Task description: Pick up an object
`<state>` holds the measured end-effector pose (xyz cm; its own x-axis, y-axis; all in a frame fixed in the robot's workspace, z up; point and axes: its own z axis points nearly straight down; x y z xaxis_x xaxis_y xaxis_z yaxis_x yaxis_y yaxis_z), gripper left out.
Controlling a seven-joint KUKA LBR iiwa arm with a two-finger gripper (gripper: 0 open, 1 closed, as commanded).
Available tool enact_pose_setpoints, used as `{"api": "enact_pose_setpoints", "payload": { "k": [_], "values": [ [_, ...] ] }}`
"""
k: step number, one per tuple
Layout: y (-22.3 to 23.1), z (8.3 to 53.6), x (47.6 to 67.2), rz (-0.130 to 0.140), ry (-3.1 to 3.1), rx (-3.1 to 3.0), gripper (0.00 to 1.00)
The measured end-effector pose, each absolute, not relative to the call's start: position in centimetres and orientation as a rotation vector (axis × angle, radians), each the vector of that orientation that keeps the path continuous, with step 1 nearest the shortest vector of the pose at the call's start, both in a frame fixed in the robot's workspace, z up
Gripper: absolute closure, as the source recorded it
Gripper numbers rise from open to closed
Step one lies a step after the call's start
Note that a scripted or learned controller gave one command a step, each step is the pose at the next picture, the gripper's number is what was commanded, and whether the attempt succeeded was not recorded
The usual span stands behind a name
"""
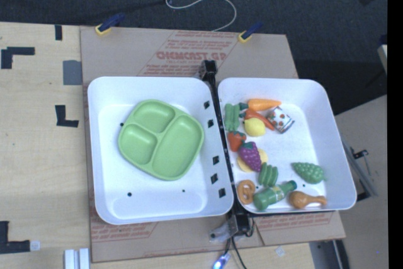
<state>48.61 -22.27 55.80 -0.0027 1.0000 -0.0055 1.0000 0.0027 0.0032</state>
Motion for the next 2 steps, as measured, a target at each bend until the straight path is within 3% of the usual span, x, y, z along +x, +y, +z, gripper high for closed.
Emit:
{"api": "enact_pose_setpoints", "payload": {
  "k": [2],
  "values": [
    [-22.2, 57.8, 48.8, -0.003, 2.220, 2.210, 1.00]
  ]
}}
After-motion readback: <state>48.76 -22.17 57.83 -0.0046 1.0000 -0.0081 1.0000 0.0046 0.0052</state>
